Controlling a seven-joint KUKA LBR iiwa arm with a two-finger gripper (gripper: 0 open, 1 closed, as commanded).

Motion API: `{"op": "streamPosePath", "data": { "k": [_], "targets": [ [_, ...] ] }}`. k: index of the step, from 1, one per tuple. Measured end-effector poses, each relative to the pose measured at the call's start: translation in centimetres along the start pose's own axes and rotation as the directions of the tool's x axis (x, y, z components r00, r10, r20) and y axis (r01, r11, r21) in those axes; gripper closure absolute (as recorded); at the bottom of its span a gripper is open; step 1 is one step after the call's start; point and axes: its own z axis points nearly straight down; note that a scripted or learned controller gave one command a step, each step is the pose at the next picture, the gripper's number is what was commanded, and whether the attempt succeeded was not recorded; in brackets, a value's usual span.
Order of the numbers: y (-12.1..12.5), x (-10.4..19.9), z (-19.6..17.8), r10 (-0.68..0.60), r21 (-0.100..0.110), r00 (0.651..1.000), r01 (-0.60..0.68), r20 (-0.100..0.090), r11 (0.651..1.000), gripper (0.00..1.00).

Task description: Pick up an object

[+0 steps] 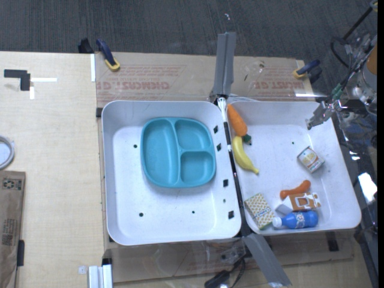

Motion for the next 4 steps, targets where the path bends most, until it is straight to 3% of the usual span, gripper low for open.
{"op": "streamPosePath", "data": {
  "k": [1,2,3,4],
  "targets": [
    [-2.4,-1.1,10.0,-0.021,0.004,1.0,0.021,-0.007,1.0,0.0],
    [1.9,-0.5,2.7,-0.16,-0.003,0.987,0.16,0.002,0.987,0.0],
    [-3.0,-0.8,13.4,-0.274,-0.002,0.962,0.274,-0.009,0.962,0.0],
    [-3.0,-1.1,12.4,-0.269,-0.003,0.963,0.269,-0.002,0.963,1.0]
  ]
}}
